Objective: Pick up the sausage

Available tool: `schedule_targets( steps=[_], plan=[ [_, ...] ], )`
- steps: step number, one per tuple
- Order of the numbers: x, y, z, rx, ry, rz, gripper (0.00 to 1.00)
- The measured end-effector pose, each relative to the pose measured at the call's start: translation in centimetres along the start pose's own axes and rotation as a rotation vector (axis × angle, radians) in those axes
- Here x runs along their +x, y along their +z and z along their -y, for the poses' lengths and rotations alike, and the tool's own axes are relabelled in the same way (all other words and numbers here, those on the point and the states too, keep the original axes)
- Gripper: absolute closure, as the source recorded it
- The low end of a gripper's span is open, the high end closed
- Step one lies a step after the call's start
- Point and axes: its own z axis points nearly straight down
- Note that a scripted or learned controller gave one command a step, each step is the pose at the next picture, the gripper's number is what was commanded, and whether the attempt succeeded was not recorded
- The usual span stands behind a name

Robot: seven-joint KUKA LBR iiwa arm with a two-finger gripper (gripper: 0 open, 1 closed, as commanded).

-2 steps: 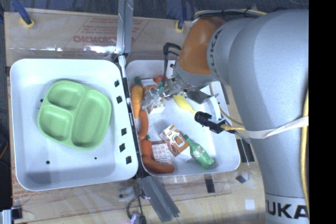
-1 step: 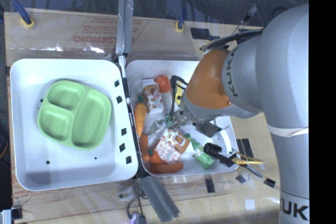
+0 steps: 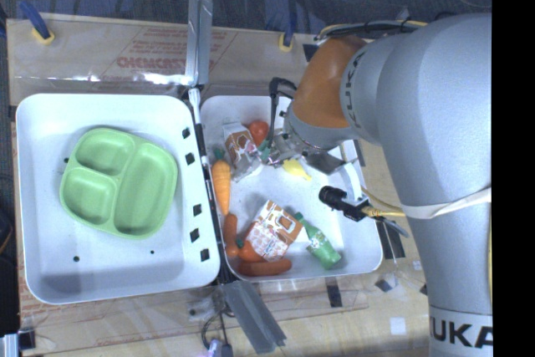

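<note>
From the camera above, the arm (image 3: 418,121) reaches in from the right over the right bin (image 3: 368,259), and its jaws (image 3: 280,148) hang near the bin's upper middle, among a small wrapped packet (image 3: 240,148), a red tomato-like piece (image 3: 258,130) and a yellow piece (image 3: 295,170). Whether the jaws are open or closed cannot be told from here, and nothing can be seen held between them.

The sausage (image 3: 266,267) lies at the bottom edge of the same bin, its long axis running left to right along the near wall, just below a printed snack box (image 3: 274,231). It is well apart from the jaws, down-frame and slightly left of them, so the coming move likely means travelling toward the near wall and turning to close across its short width.

Counted: one sausage, one carrot (image 3: 221,184), one green bottle (image 3: 322,245), one snack box, one packet, and two bins, the left bin (image 3: 33,263) holding one green divided plate (image 3: 119,181).
</note>
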Motion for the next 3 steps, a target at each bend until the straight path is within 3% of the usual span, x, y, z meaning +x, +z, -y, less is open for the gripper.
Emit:
schedule_targets(
  steps=[1, 2, 3],
  plan=[
    [0.1, -0.6, 0.0, 0.005, -0.006, -0.003, 1.0],
    [5.7, -17.0, -2.9, 0.002, -0.07, 0.0, 1.0],
    [14.5, -10.2, -9.0, 0.006, -0.181, -0.001, 1.0]
  ],
)
